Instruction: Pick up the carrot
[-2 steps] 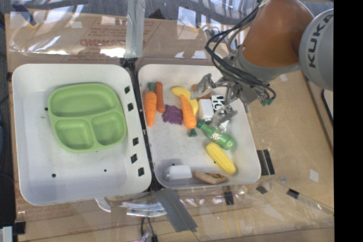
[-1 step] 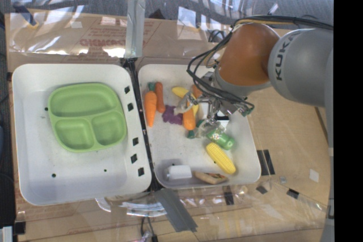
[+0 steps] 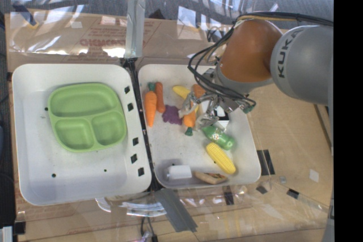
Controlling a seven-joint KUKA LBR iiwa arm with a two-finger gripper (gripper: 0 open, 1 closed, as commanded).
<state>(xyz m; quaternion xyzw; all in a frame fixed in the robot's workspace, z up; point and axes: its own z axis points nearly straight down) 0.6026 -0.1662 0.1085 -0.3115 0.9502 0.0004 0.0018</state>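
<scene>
The metal 2-finger pincer (image 3: 205,112) hangs low in the right white plastic bin (image 3: 245,170), touching a small orange plastic carrot (image 3: 190,118); its grip cannot be told.

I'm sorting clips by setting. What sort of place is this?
Probably a robotics lab bench: a grey and orange arm reaches over two white bins, one holding toy food like a carrot and corn.

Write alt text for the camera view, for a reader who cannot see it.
The gripper hangs low over the right bin, among toy foods: carrots, a purple piece and a corn cob. A green divided plate lies in the left bin.
</scene>
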